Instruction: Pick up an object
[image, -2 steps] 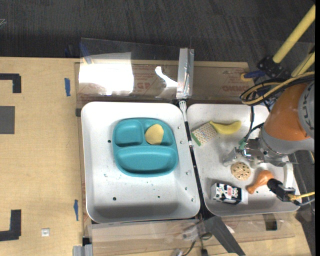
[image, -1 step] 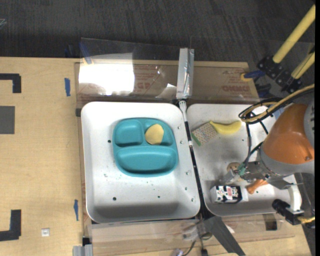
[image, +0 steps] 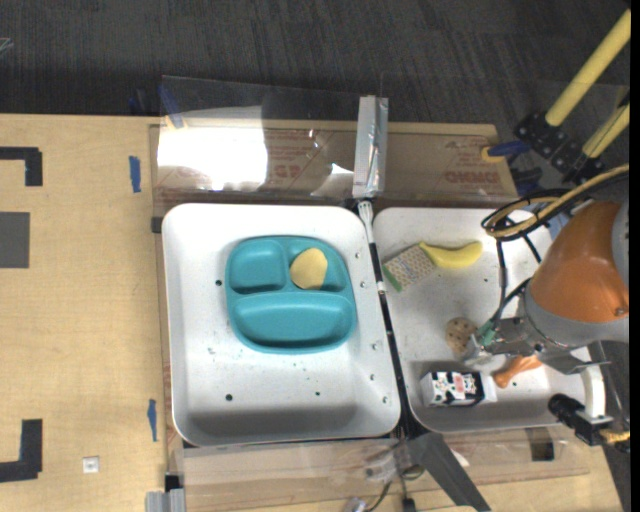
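My gripper (image: 493, 342) hangs low in the right bin (image: 440, 300), under the arm's orange band (image: 585, 270). It is just right of a small brown cookie (image: 459, 331) and just above an orange carrot-like piece (image: 516, 370). A black-and-white carton (image: 456, 388) lies at the bin's front, below and left of the gripper. A yellow banana (image: 452, 255) and a green-and-white speckled sponge (image: 408, 267) lie at the bin's back. The wrist hides what is right under the gripper.
The left bin (image: 200, 380) holds a teal divided plate (image: 290, 320) with a yellow round object (image: 308, 268) in its back right compartment. A ridge (image: 385, 320) separates the two bins. Cables (image: 520, 215) loop over the right bin's back right corner.
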